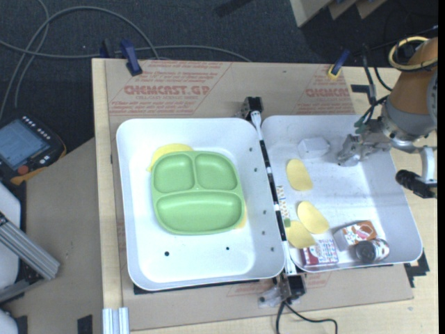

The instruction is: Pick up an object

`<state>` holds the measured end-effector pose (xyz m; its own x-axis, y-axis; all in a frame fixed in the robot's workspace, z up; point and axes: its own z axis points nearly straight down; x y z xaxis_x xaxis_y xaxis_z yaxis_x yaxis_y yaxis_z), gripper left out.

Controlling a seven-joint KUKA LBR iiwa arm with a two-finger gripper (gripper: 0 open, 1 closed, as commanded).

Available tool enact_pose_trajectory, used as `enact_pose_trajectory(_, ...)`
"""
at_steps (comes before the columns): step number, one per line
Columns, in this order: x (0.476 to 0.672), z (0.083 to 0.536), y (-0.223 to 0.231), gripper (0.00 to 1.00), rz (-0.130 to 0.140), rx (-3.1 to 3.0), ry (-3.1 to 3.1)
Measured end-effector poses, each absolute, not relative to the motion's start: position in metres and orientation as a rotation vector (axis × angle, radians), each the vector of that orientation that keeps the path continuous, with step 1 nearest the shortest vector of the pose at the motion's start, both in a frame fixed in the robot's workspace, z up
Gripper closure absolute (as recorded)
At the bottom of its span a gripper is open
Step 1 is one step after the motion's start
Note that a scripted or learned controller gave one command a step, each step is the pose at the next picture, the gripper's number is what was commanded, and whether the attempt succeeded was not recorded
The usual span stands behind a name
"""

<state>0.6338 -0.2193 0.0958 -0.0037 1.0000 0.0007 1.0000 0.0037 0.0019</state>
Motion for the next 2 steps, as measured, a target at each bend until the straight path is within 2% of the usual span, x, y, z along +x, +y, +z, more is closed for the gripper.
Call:
enact_pose_trajectory(1,0.610,0.174,-0.134,1.00,0.001,2.220,2.222)
enact_pose_trajectory(2,0.568,0.184,-0.068,1.00,0.000,2.221,2.225)
